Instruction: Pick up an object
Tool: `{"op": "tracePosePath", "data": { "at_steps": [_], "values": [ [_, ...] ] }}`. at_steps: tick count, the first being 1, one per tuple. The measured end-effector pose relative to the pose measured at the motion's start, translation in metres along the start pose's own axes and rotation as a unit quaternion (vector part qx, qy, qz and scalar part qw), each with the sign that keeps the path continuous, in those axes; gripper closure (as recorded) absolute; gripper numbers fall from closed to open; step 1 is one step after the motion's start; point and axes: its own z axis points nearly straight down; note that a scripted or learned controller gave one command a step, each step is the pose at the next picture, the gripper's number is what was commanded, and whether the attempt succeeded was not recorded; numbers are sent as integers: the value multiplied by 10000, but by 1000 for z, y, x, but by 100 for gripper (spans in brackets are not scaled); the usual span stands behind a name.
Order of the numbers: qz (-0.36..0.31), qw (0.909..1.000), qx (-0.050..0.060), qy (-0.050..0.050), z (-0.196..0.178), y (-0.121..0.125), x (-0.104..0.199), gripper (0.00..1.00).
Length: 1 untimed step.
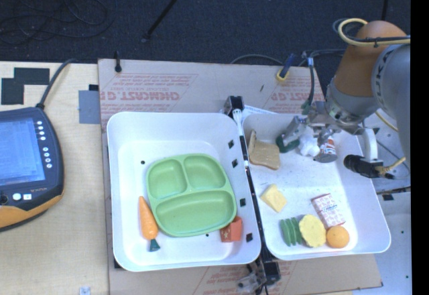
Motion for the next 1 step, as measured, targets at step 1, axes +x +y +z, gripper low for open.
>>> {"op": "tracePosePath", "data": {
  "at_steps": [1],
  "values": [
    [-21,10000,24,68,57,1,-28,0]
  ]
}}
